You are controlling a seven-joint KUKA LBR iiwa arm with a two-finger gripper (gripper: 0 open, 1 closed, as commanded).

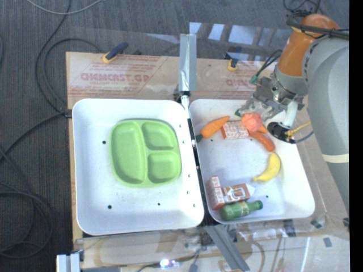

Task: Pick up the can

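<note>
The can (pixel 234 130) lies on its side in the far part of the right bin (pixel 295 205), its label red and white. It rests between an orange carrot (pixel 214 127) on its left and a round pink-red fruit (pixel 251 121) on its right. My gripper (pixel 253 110) hangs at the bin's far right corner, just above the pink-red fruit and a little right of the can. The arm's grey wrist and orange band rise behind it.
A second orange piece (pixel 264 141), a banana (pixel 269 168), two small cartons (pixel 215 192) (pixel 237 192) and a green bottle (pixel 241 209) also lie in the right bin. The left bin (pixel 91 208) holds a green divided plate (pixel 146 151).
</note>
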